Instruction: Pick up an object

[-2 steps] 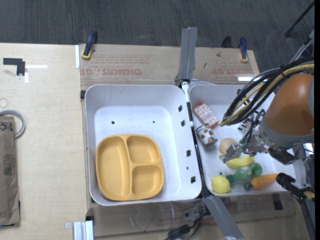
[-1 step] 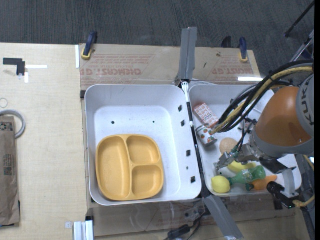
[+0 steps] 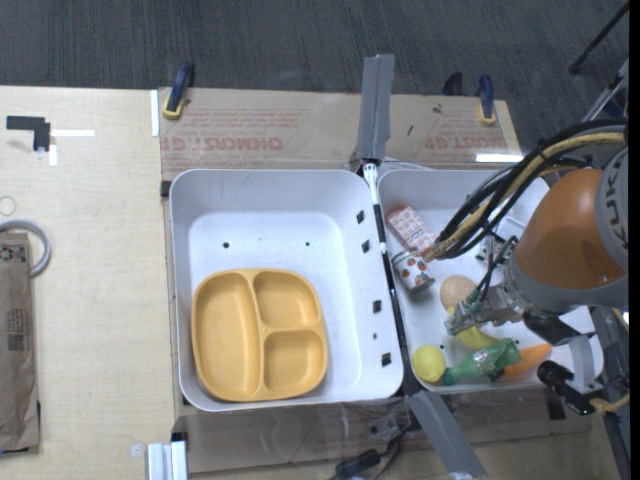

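The grey arm with its orange band (image 3: 572, 230) reaches in over the right-hand shallow white bin (image 3: 440, 183), and its end effector (image 3: 470, 316) hangs low over the near part of that bin; whether it is open or closed cannot be told, since the wrist and cables cover it. Directly beneath and just toward the near edge from the end effector lies a cluster of small things: a green plastic bottle-like item (image 3: 483, 362) lying on its side, a small yellow piece (image 3: 474, 337) touching it, and an orange carrot-shaped toy (image 3: 528, 356) just to its right. A round yellow lemon-like ball (image 3: 429, 362) sits to the left of the end effector and nearer the front wall. Just beside the end effector on its left is a pale tan egg-shaped object (image 3: 457, 291), and beyond that, farther left and back, a small printed can (image 3: 413, 270) and a red-and-white packet (image 3: 409, 226). Well to the left, the other white bin (image 3: 270, 203) holds a yellow three-compartment plastic tray (image 3: 260, 334). Both bins rest on the tabletop (image 3: 80, 198).
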Available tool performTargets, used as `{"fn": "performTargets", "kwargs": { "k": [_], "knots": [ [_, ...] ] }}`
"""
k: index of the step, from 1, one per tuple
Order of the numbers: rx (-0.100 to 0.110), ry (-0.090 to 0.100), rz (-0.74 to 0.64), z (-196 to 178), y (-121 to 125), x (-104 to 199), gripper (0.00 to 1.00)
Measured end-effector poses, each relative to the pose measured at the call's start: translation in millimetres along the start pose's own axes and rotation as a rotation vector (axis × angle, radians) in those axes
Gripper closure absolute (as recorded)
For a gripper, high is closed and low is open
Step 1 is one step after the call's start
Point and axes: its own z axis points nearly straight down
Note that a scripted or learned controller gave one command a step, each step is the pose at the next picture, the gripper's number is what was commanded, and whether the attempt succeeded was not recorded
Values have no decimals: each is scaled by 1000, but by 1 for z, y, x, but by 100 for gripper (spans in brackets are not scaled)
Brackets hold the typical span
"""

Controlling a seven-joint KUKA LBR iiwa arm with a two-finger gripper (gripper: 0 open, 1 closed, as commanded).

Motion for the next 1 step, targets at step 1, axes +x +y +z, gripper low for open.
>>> {"fn": "performTargets", "kwargs": {
  "k": [1],
  "knots": [
    [1,0,53,-91,82,85,100]
  ]
}}
